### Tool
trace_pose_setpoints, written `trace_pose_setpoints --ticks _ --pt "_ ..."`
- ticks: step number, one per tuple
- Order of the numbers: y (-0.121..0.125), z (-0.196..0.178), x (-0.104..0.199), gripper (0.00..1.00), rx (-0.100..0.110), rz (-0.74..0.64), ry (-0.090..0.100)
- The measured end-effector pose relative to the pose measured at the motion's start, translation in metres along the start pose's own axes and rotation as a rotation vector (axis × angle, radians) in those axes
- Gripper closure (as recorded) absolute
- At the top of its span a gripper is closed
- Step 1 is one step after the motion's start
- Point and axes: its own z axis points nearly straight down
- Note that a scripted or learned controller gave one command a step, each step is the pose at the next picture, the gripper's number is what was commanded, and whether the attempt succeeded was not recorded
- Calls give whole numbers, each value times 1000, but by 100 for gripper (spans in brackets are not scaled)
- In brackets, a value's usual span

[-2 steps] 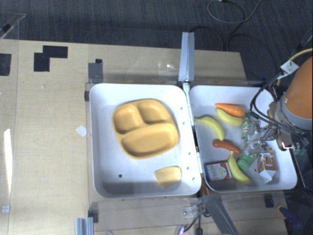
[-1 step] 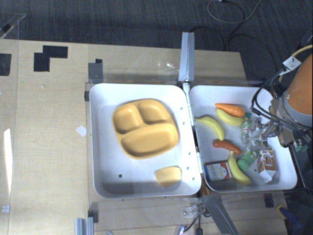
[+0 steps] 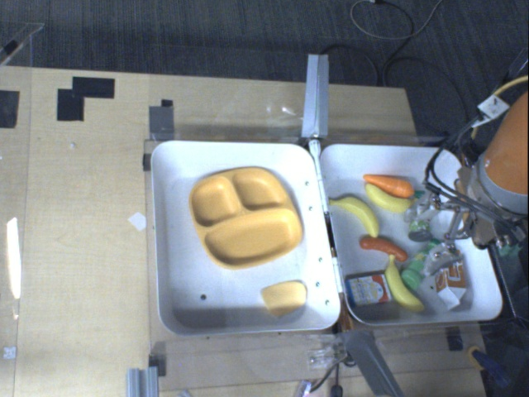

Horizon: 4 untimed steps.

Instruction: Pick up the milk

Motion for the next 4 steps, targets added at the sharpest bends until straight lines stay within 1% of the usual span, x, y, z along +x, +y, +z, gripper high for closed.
trace_pose_setpoints --ticks 1,2,3,4 --pt "-36 135 -32 0 -1 94 11" --pt "-36 123 -36 100 0 93 2" --pt "87 33 -72 100 -5 -442 6" --pt "103 23 -49 100 -8 -945 7"
